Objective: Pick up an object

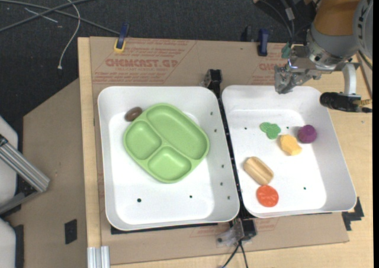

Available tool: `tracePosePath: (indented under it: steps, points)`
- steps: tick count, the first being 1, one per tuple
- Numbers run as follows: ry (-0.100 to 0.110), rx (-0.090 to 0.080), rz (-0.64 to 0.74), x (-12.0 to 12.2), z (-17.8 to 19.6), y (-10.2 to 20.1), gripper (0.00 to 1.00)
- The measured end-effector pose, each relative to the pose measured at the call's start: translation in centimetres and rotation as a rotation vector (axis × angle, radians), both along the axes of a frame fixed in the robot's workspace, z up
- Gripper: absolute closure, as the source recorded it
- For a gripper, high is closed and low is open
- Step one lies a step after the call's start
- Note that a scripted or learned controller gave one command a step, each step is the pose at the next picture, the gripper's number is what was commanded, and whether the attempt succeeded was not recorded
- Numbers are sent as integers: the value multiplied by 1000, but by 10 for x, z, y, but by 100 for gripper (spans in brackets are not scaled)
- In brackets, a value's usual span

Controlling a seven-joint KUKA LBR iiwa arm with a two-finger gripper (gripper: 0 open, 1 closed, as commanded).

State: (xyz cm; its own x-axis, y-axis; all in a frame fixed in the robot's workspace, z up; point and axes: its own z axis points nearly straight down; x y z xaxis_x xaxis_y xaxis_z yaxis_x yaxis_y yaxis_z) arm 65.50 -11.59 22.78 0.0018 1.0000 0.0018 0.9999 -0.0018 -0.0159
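Note:
The right bin holds several small items: a green leafy piece, a yellow chunk, a purple ball, a tan bread roll and a red round piece. My gripper hangs over the bin's far rim, above and behind the green piece, with nothing seen between its fingers. The left bin carries a green divided plate and a small brown object beside the plate's far left edge.
Both bins rest on a cardboard sheet held by blue clamps at the back. A black bracket sits between the bins at the far side. Cables lie on the dark floor at the back left.

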Motion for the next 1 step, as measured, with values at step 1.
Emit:
tracePosePath:
  steps: [1]
  points:
    - [-15, -2, 2, 2, 10, 0, 0]
